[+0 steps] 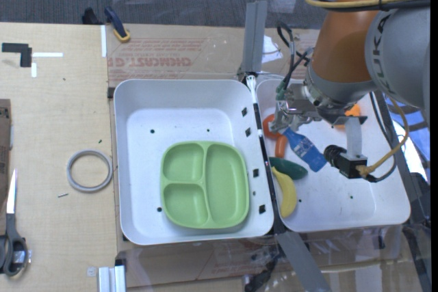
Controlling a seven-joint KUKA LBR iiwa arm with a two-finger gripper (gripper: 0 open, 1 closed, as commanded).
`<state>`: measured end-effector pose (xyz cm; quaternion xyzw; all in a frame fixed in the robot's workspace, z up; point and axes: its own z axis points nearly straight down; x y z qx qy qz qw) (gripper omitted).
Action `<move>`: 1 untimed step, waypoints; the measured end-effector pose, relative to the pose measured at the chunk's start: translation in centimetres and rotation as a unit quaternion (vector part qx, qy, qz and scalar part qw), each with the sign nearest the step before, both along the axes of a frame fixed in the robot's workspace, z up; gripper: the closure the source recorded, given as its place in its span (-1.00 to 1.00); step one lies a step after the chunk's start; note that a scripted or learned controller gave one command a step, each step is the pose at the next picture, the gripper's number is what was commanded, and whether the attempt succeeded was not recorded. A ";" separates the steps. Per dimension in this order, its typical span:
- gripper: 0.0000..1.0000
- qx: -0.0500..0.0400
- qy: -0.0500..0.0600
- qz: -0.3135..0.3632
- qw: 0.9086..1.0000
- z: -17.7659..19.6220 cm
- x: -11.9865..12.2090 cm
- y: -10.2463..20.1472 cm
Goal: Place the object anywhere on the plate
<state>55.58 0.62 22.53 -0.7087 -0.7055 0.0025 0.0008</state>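
Observation:
A light green plate (205,184) with three compartments lies in the left white bin (137,113). My gripper (289,118) hangs over the left part of the right bin (356,212), under the orange wrist band. A blue bottle (306,151) lies slanted directly below the gripper, its upper end touching or very near the gripper's tip. Beside the bottle are a red-orange piece (276,135), a dark green piece (287,167) and a yellow banana (287,192), all along the right bin's left wall. The plate holds nothing.
The divider between the bins (260,147) runs between the gripper and the plate. A black cable plug (342,161) dangles from the arm over the right bin. A ring of tape (89,169) and scissors (12,243) lie on the bench to the left.

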 end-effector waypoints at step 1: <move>1.00 0.000 0.000 0.001 1.000 -3.5 -5.2 3.5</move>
